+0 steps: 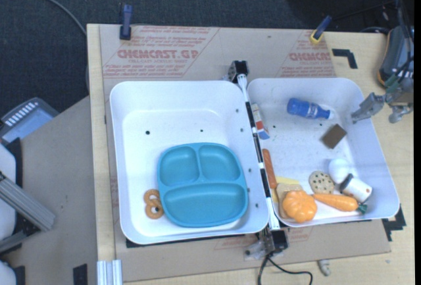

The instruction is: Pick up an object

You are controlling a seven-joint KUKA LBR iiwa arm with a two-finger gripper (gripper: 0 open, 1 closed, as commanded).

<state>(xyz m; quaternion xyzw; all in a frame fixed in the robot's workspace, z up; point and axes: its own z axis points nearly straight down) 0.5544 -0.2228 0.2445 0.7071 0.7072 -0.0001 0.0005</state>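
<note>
The right bin (368, 145) holds a blue bottle (308, 108) lying on its side near the back and a brown block (334, 136) to its right. At the front lie a white lump (339, 168), a white and black piece (356, 187), a carrot (335, 201), an orange gourd-like toy (299, 207), a cookie (321, 181) and a yellow wedge (287, 185). My gripper (381, 111) hangs over the bin's back right rim, right of the bottle and above the brown block. Its fingers are spread open with nothing between them.
In the left bin (131, 112) a blue divided plate (200, 183) sits at the front, with a small pretzel (154, 203) at its left. An orange-red stick (269, 168) lies along the right bin's left wall. Clamps (125, 20) stand at the bench's back.
</note>
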